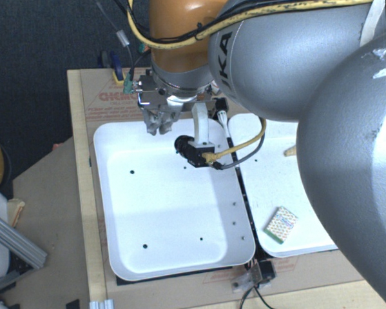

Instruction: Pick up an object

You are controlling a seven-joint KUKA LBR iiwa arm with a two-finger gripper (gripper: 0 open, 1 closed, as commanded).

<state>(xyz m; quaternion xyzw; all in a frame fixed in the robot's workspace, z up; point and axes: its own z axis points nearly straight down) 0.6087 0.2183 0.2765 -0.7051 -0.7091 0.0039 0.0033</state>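
Camera view: a small flat packet point(282, 224), pale with green and faint multicoloured print, lies tilted in the right bin point(275, 246) near its front edge. The claw point(159, 123) hangs over the left bin's point(118, 206) far edge, fingers closed, holding nothing.

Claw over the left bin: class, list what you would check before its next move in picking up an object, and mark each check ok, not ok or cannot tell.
1. Claw sits above the left bin's far edge: ok.
2. Object between its fingers: not ok, none seen.
3. Object under the claw: not ok, bare white floor there.
4. Target located: ok, packet lies in the right bin.
5. Packet graspable flat: cannot tell.
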